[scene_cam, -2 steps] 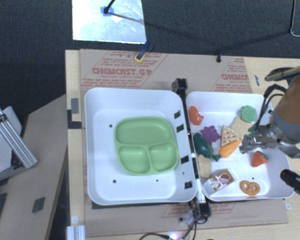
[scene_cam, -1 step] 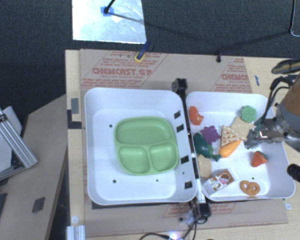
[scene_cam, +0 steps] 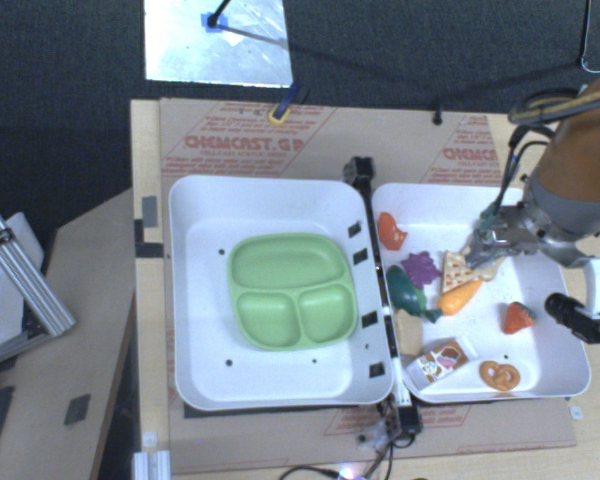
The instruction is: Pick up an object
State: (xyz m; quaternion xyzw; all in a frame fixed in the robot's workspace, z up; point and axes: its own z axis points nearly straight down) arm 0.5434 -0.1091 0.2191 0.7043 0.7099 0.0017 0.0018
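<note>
Robot hand [scene_cam: 483,251] low over toy food in the right bin [scene_cam: 560,373]; nothing lifted yet.
The hand hovers by a cracker [scene_cam: 453,266] and carrot [scene_cam: 460,295]; its grip cannot be told. A green tray [scene_cam: 285,290] lies in the left bin [scene_cam: 195,298]. Both bins sit on a cardboard-covered counter [scene_cam: 240,140] above dark carpet.

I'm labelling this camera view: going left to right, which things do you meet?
Green tray → dark green toy → purple toy → orange carrot → red strawberry.
</note>
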